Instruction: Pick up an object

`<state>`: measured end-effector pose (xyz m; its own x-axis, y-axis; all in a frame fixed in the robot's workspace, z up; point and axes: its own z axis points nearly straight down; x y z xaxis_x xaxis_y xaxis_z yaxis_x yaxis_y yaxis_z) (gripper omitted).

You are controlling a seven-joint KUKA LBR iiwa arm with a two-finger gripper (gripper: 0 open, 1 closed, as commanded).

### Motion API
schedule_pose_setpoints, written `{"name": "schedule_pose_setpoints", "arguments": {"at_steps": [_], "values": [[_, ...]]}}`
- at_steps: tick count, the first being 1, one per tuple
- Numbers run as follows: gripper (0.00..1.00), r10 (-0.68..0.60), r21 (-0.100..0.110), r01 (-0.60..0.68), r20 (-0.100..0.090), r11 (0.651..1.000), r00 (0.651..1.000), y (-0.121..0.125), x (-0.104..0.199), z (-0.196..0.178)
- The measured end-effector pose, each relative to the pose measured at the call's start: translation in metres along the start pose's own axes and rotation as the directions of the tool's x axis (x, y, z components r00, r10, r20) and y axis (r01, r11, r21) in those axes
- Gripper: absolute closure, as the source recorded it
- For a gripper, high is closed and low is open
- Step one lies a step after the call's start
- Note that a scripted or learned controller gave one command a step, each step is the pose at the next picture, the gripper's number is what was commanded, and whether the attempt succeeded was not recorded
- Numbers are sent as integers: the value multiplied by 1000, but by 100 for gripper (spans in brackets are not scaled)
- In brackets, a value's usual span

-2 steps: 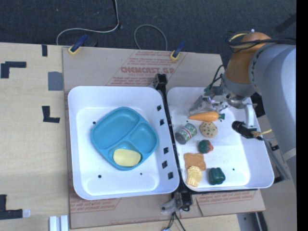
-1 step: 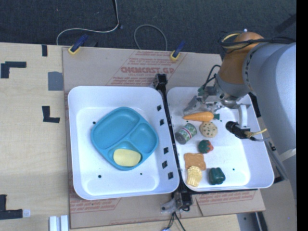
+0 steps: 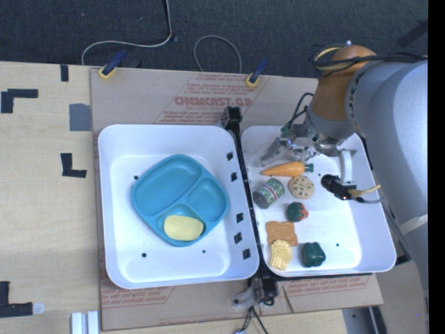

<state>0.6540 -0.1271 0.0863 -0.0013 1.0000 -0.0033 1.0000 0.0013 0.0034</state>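
The right bin [image 3: 368, 245] holds several toy foods. An orange carrot [image 3: 285, 168] lies near its back, with a grey-green can [image 3: 268, 192] and a speckled cookie [image 3: 301, 186] just in front of it. Further forward are a red and green piece [image 3: 297, 211], an orange slab [image 3: 281, 232], a yellow corn cob [image 3: 279, 255] and a green pepper [image 3: 312, 255]. My gripper [image 3: 290, 149] hangs low at the back of this bin, right behind the carrot and very close to it. Nothing is visibly lifted.
In the left bin [image 3: 122, 256] rests a blue divided plate [image 3: 182, 190] carrying a yellow lump [image 3: 183, 227]. A black divider [image 3: 240, 186] separates the bins. My grey arm [image 3: 396, 138] covers the right bin's far right side. Cables [image 3: 208, 47] lie behind the bins.
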Motion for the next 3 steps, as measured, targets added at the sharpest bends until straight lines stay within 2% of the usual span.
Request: {"name": "schedule_pose_setpoints", "arguments": {"at_steps": [1, 2, 3], "values": [[0, 0, 2, 0, -2, 1000, 1000, 15, 4, 1], [0, 1, -1, -1, -2, 1000, 1000, 15, -36, 0], [0, 2, -2, -2, 0, 1000, 1000, -77, -17, -2]]}}
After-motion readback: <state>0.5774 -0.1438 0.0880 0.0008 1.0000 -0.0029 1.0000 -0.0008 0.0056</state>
